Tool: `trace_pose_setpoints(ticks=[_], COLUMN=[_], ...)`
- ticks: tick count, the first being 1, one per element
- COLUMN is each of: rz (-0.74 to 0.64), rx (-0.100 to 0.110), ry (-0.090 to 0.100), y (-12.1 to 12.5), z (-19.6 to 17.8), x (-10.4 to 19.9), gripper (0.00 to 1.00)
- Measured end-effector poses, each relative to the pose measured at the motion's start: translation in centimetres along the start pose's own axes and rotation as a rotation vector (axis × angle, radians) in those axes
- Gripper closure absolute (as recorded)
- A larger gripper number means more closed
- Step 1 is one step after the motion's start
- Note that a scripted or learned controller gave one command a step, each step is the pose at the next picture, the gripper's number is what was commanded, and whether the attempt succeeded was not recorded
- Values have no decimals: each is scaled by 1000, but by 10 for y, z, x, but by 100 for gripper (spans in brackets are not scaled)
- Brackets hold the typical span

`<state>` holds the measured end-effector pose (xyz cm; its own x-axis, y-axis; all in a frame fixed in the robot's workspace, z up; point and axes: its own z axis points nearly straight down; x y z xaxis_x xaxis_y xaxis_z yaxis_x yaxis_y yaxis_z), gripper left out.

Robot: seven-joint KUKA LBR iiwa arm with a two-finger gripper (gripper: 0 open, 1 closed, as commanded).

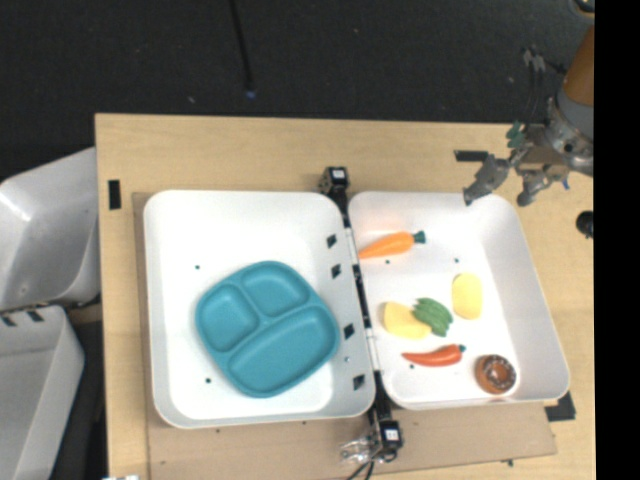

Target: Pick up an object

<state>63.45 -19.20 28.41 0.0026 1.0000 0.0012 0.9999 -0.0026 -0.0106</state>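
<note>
Two white bins are set side by side on the bench (120, 268), so that things can be moved from one to the other. In the left bin (170, 388) a blue divided plate (265, 328) is laid flat, near the middle. In the right bin (530, 298) the small toy foods are scattered apart: a carrot (387, 246), a yellow piece (466, 296), a second yellow piece (398, 318) touched by a green vegetable (433, 314), a red chili (434, 356) and a brown donut (495, 372). The gripper (505, 183) is seen above the far right corner of the right bin, with its fingers spread open and nothing between them; no object is picked yet.
</note>
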Motion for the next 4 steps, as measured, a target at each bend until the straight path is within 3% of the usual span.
trace_pose_setpoints(ticks=[1, 4], rz=[-4, -3], rx=[-12, -10], ry=[-3, -4], y=[2, 14], z=[-8, 139], x=[1, 0], gripper=[0, 0])
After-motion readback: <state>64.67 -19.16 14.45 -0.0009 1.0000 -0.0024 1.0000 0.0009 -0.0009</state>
